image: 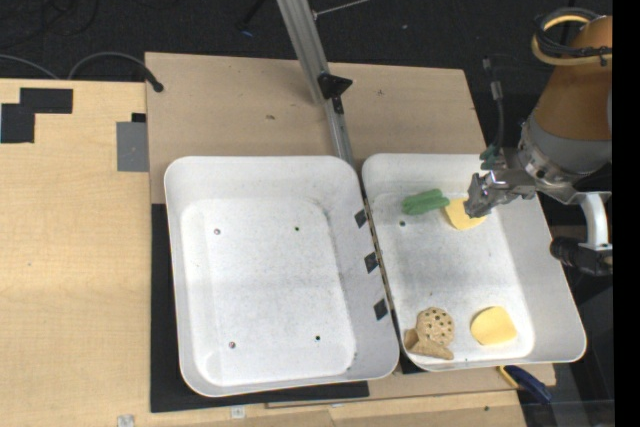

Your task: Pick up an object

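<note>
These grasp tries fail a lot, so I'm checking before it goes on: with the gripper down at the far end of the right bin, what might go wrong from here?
The gripper sits at the edge of the pale yellow piece, not over its middle, so a close may clip it and slide it away. The green piece lies close beside it; it may get nudged or caught too. Both lie near the right bin's far wall, leaving little room.

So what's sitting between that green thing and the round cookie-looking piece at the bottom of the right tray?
In the camera view, just bare white tray floor lies between the green oblong piece and the tan dotted cookie.
</note>
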### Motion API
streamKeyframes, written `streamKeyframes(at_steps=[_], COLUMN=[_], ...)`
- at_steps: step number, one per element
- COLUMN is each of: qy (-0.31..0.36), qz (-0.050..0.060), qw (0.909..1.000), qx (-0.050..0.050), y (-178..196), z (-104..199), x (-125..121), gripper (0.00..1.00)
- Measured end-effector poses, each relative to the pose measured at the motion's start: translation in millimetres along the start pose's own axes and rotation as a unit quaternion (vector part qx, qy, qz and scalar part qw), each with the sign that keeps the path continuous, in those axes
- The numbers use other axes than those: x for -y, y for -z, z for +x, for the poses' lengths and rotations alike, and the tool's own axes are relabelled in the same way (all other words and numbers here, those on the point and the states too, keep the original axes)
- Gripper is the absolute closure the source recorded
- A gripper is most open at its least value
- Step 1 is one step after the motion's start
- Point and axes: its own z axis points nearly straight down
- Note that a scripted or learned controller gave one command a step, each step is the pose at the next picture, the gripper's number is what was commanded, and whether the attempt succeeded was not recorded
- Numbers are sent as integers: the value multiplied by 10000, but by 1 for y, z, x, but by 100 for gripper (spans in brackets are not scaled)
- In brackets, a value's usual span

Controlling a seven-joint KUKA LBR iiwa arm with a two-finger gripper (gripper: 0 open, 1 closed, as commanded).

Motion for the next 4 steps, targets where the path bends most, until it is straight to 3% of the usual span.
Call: streamKeyframes(at_steps=[2,4], qy=[-1,3], qz=[16,9], qw=[10000,10000], qx=[0,3], y=[4,7], z=[112,220], x=[9,40], gripper=[100,100])
